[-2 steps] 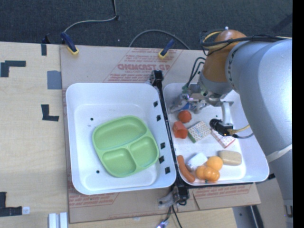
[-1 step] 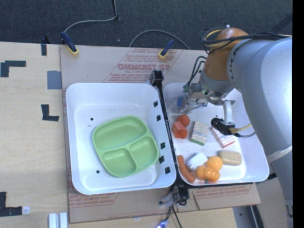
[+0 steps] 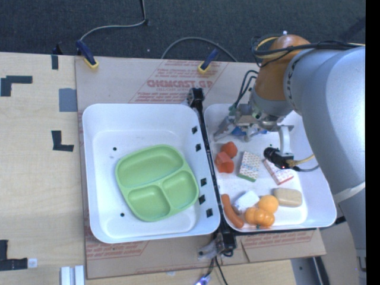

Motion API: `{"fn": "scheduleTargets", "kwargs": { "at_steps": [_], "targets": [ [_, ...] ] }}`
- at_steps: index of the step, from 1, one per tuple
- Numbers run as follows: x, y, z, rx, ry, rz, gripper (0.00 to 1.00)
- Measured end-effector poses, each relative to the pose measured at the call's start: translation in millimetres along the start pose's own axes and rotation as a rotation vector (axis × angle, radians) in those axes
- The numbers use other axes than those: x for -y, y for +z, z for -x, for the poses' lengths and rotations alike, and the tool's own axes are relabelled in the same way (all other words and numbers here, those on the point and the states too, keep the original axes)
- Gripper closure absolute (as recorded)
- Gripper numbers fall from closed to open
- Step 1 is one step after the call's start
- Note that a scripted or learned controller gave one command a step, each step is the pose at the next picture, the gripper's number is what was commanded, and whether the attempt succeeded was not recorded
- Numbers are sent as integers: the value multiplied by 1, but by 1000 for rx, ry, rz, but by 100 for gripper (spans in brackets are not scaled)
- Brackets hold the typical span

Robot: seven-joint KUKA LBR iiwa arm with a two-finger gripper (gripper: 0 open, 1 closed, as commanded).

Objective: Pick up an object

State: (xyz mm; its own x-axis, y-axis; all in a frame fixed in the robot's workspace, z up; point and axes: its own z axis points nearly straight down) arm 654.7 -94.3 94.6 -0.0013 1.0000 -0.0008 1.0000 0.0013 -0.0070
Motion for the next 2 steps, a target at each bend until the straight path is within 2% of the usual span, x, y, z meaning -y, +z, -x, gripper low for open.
{"fn": "scheduleTargets", "kwargs": {
  "at_steps": [1,2],
  "targets": [
    [25,9,0,1,0,11,0],
    [25,-1,0,2,1,11,100]
  ]
}}
